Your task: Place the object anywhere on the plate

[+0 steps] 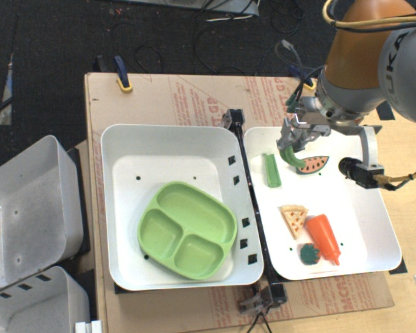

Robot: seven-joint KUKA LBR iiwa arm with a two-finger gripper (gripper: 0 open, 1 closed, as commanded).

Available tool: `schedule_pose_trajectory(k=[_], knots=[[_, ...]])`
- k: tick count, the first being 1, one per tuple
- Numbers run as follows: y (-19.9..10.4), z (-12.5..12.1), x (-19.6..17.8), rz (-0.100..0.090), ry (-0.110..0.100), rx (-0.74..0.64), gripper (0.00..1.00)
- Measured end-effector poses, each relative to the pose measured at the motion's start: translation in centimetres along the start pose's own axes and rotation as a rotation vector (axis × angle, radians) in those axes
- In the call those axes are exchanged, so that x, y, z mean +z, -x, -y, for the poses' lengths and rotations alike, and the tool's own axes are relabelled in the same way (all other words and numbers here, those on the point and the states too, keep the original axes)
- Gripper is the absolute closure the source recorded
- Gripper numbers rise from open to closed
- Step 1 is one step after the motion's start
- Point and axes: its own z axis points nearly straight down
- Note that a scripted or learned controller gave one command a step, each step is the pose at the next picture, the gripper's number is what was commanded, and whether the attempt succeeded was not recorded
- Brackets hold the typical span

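A light green plate (187,231) with three compartments lies in the left bin (125,137), slightly toward its front. In the right bin (364,214) a toy watermelon slice (313,164) lies near the back. My gripper (291,143) hangs right at the slice's left end, over its green rind. Whether it touches the slice cannot be made out from this angle. Nothing lies on the plate.
The right bin also holds a green stick (272,170) left of the watermelon, a pizza slice (294,220), an orange carrot (324,236) and a small dark green broccoli (309,254) near the front. A black divider (248,186) runs between the bins. Grey tubs (24,207) stand at far left.
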Motion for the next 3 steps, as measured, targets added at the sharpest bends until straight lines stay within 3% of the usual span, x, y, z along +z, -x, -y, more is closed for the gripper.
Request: schedule_pose_trajectory(k=[1, 3], knots=[[-5.2, 0.6, 0.3, 0.000, -0.001, -0.001, 1.00], [-15.8, 4.2, 2.0, -0.001, -0.002, -0.001, 1.00]])
